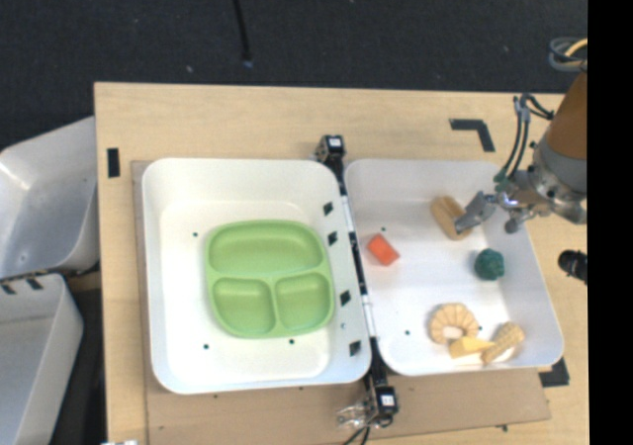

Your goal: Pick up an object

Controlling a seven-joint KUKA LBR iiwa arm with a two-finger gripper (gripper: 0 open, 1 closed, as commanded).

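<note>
In the right bin (415, 339) lie an orange block (383, 250), a tan wooden piece (446, 214), a dark green ball (489, 263) and a heap of tan and yellow toy food (471, 332) near the front. My gripper (495, 213) hangs over the bin's far right side, its fingers spread. One fingertip is close to the tan wooden piece, the other stands above the green ball. Nothing shows between the fingers.
The left bin (168, 334) holds a green divided plate (269, 277). A hinge strip with black clips (346, 265) separates the bins. Grey containers (40, 206) stand off the bench's left edge.
</note>
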